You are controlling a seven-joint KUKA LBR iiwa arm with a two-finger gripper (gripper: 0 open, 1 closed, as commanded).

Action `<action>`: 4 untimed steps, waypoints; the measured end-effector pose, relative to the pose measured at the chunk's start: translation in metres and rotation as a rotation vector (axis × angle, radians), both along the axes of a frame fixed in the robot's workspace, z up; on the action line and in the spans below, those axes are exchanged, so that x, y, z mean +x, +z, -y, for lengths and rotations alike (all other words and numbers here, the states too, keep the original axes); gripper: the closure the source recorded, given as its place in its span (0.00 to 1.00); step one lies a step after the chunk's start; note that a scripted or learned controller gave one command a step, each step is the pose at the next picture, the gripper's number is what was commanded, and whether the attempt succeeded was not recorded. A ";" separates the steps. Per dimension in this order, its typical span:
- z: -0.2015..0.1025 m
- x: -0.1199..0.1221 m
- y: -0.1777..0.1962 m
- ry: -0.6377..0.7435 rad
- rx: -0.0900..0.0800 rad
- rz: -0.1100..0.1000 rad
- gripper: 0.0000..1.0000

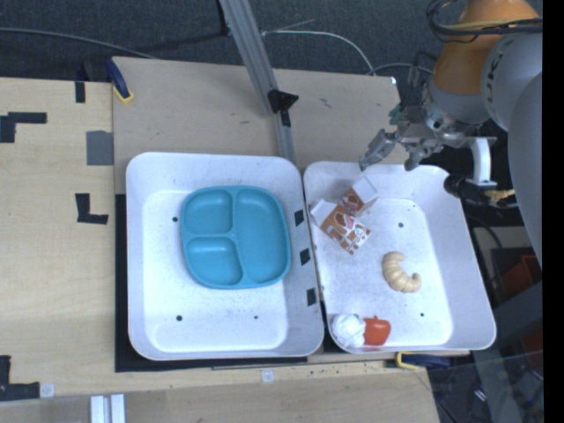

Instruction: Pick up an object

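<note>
My gripper [393, 155] hangs over the far edge of the right bin [458, 263], its two fingers spread open with nothing between them. Just below and left of it lies a brown and white snack packet [345, 219], apart from the fingers. A tan croissant [401, 273] rests near the bin's middle. At the bin's near left corner sits a red and white object [364, 330].
The left bin [154, 236] holds a blue divided plate [235, 236]. A grey metal pole [256, 55] slants down to the bins' far junction. Cables run at the right by the arm.
</note>
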State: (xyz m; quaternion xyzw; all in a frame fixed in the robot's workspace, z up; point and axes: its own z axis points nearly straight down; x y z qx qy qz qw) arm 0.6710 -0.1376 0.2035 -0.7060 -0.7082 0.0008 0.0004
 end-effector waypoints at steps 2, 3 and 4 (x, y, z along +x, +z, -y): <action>-0.005 0.003 -0.046 0.000 0.000 -0.004 0.00; -0.006 0.003 -0.089 0.000 0.000 -0.004 0.00; -0.006 0.001 -0.114 -0.002 -0.001 -0.010 0.00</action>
